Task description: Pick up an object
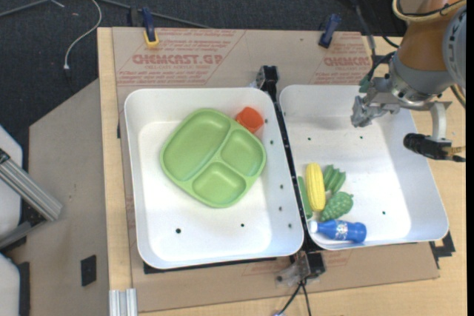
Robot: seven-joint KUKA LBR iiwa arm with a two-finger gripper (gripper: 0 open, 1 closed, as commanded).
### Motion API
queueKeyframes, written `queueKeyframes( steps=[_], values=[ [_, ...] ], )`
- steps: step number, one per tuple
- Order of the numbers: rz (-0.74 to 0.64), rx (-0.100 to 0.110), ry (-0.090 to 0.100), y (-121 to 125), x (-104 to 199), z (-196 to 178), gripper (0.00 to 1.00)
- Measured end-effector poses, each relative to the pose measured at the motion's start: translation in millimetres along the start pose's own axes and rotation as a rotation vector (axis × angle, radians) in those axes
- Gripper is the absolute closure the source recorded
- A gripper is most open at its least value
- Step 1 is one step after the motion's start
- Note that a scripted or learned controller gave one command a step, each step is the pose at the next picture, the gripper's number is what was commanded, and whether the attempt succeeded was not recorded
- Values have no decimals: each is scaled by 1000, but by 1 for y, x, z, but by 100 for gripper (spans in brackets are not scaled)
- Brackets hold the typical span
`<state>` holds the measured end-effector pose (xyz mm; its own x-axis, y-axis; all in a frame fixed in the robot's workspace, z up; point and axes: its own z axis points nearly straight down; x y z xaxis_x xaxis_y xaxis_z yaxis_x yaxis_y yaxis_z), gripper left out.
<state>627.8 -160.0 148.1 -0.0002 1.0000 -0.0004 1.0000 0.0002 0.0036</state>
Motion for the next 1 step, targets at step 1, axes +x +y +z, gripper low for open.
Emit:
queueKeyframes(
  steps=[1],
  values=[
    [-1, 0, 0, -7, 5, -50, 100]
  ],
)
